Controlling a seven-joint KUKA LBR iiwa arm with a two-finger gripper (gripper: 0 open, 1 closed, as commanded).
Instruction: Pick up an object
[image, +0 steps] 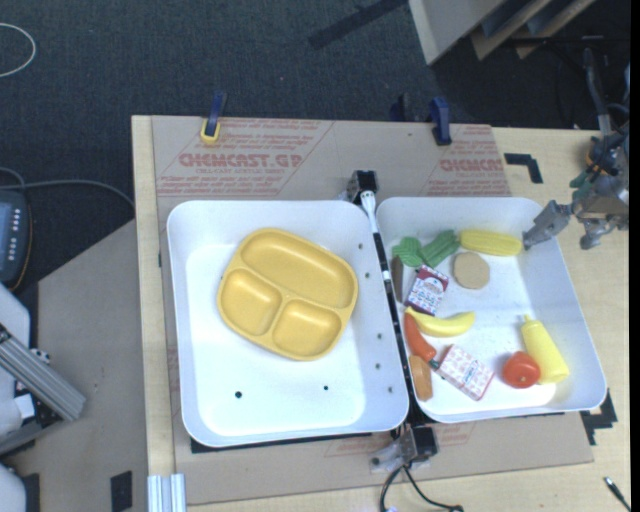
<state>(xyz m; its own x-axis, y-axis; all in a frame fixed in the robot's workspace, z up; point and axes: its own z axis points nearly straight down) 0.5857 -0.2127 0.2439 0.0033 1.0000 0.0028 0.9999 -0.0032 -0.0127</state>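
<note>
Camera view has the gripper (566, 222) poised at the upper right rim of the right bin (588, 345), its grey fingers spread apart with nothing between them, so I judge this the approach step, before any pick. Smooth plastic toy food lies below and left of it: a yellow corn cob (490, 241) nearest, a round tan biscuit (471, 270), a curved banana (443, 323) and a glossy red tomato (520, 370). Next it must swing inward over one piece, perhaps the corn, descend and close; the left bin (200, 400) holds a moulded yellow divided plate (287, 293).
</note>
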